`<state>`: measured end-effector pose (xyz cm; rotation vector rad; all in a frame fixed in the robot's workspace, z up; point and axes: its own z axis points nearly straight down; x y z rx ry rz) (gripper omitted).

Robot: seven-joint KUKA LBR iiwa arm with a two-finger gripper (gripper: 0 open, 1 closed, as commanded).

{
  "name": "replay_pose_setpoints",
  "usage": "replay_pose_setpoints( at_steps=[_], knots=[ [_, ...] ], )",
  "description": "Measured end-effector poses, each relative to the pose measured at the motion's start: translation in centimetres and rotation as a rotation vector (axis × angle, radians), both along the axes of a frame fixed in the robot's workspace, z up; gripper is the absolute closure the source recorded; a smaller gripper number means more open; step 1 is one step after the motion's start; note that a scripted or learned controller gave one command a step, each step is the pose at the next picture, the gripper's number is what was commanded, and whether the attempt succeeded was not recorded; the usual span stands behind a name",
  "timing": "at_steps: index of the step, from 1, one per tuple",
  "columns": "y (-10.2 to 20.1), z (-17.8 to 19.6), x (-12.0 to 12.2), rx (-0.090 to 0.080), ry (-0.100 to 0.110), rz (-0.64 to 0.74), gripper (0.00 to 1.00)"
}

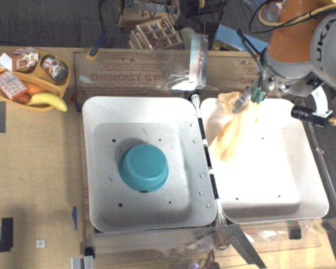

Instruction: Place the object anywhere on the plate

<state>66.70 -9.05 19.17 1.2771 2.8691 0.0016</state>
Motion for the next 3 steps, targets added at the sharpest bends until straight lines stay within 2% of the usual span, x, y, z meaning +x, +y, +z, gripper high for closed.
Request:
replay_pose_setpoints(
  at_steps=[1,2,3],
  knots=[
    [-0.1,3.5,0.1,-0.001,-0.005,-0.001,1.0],
    [5.4,3.2,-0.8,0.0,-0.001,0.399,1.0],
    [10.2,4.4,-0.9,-0.002,-0.007,0.799,1.0]
  ],
)
